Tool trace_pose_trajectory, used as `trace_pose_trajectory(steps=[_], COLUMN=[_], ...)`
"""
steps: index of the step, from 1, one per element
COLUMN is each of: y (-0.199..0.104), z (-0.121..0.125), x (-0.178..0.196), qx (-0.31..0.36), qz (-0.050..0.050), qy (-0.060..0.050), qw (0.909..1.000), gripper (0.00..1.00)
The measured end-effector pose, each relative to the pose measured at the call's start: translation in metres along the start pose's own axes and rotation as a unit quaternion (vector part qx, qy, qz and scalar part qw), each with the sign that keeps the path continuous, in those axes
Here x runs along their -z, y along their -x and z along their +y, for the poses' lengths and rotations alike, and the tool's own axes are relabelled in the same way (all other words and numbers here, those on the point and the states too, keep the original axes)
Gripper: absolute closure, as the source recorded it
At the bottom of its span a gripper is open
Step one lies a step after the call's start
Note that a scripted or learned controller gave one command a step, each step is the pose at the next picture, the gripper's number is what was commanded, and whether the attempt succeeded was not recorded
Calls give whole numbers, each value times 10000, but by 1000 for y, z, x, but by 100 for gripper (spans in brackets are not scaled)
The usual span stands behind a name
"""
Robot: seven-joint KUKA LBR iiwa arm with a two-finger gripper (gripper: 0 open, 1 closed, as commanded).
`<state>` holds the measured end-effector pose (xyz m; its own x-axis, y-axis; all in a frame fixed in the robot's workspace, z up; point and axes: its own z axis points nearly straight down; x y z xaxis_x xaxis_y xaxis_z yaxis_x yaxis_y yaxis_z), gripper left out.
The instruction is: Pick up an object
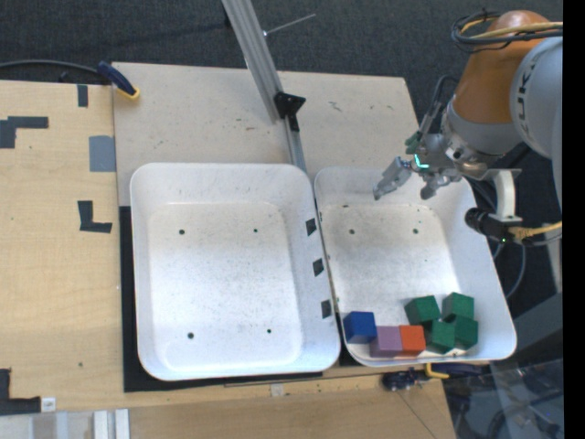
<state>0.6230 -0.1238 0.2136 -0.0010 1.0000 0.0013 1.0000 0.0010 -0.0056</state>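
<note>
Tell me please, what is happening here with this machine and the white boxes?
A grey and orange robot arm reaches in from the right, and its claw hangs open over the far end of the right bin, holding nothing. The blocks lie together at the near end of that bin: a blue one, a purple one, an orange one and several green ones. None has been picked up yet.

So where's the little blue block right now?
The blue block sits at the near left corner of the right bin, beside the purple block, far from the gripper.
</note>
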Motion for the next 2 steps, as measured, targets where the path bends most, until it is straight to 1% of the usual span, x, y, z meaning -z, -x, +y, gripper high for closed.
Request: trace_pose_trajectory(steps=[1,2], y=[0,0], z=[1,-4], x=[3,-42], qx=[7,1], qz=[-6,-10], qy=[23,1], qw=[10000,10000], gripper=[0,0])
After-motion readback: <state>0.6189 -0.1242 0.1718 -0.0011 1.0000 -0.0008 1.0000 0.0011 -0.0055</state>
